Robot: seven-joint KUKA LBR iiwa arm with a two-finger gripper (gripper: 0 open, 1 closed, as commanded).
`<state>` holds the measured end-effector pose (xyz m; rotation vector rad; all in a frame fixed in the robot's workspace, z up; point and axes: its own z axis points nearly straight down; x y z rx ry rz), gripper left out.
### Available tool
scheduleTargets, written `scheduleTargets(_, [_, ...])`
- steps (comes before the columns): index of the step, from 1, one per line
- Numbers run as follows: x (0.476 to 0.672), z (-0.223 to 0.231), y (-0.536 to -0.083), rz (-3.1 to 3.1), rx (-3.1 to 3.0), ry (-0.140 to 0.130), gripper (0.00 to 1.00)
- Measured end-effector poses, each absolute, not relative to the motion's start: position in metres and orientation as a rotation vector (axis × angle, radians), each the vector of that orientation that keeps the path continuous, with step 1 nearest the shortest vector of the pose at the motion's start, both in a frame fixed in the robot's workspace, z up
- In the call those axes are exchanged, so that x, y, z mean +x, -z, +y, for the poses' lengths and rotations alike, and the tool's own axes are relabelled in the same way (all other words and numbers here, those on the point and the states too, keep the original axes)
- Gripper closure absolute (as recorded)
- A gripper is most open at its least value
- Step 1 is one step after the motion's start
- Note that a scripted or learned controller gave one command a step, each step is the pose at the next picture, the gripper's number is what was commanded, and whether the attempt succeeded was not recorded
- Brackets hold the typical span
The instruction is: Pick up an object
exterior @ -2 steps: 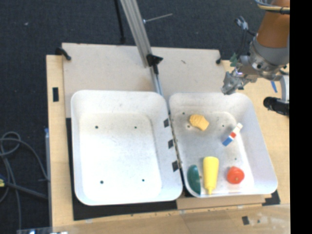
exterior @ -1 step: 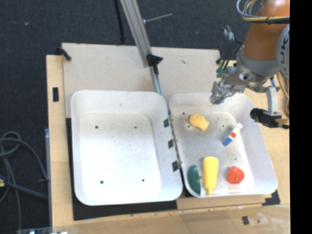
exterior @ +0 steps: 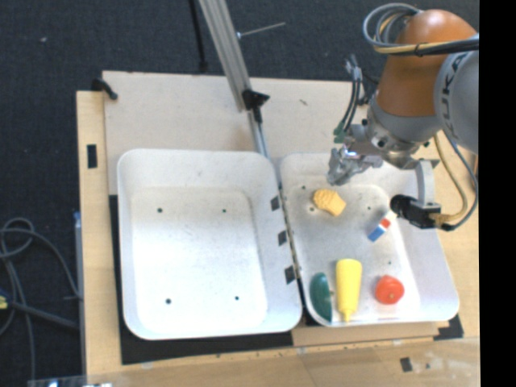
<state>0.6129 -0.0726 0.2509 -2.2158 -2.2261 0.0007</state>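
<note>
White plastic forms the two bins; the left bin (exterior: 137,216) has only bare floor. The right bin (exterior: 439,285) holds a yellow bottle (exterior: 348,288) near its front wall, a dark green object (exterior: 322,293) touching it, a tan ridged piece (exterior: 329,201), a red ball (exterior: 389,289) and a small blue-and-red block (exterior: 378,230), well apart. The gripper (exterior: 343,169) hangs above the bin's back edge, just beside the tan piece, gripping nothing; its opening cannot be told.
</note>
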Motion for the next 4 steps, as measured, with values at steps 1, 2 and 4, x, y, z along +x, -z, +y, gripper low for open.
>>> scheduleTargets(1, [0.593, -0.033, -0.256, -2.227, -2.214, 0.002, 1.00])
scheduleTargets(2, [0.570, 0.017, -0.243, -2.227, -2.214, 0.000, 1.00])
scheduleTargets(4, [0.551, 0.063, -0.233, -2.220, -2.223, 0.003, 0.00])
